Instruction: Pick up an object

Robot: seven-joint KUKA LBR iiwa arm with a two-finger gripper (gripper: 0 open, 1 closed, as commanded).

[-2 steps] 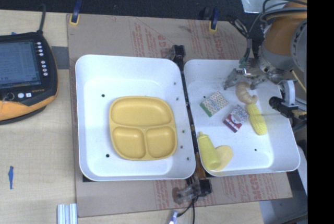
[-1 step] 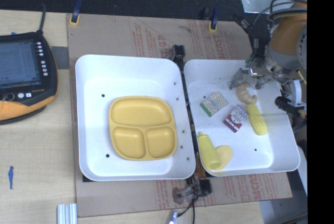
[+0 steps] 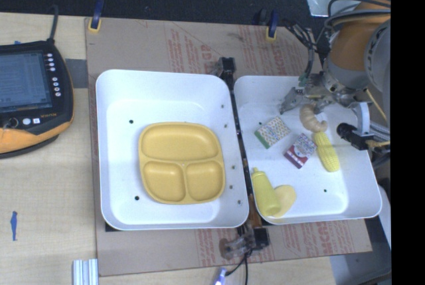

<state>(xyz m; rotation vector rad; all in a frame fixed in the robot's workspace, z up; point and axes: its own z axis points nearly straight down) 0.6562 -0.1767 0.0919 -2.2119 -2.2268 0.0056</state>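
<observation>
Two shallow white bins stand side by side on the counter [image 3: 40, 210]. The left bin [image 3: 116, 97] holds one yellow tray [image 3: 180, 162] with three compartments: one long compartment at the far side and two smaller ones at the near side.

The right bin [image 3: 358, 200] holds five small things. One corn cob [image 3: 326, 150] lies near the right side, with its long axis running from the far side to the near side, a little tilted. One pale curved piece [image 3: 311, 119], maybe a toy food, lies just above the cob and seems to touch it. One small green and white checked packet [image 3: 272, 131] lies near the middle of the bin, turned at a slant. One small red and white box [image 3: 300, 151] lies just beside the cob on its left; it carries some print, but the print is too small to read. One yellow bottle-like thing [image 3: 271, 194] lies at the near left corner, with its narrow end pointing to the far left.

The end effector [image 3: 300, 96] is low over the far part of the right bin, just beside the pale curved piece. I cannot tell its state, and nothing is seen inside it.

One handheld control pad [image 3: 30, 94] with a screen rests at the left of the counter; its screen text is not readable. Two blue clamps [image 3: 97, 14] sit at the far edge of the brown board [image 3: 166, 44], which has faint red print that I cannot read.
</observation>
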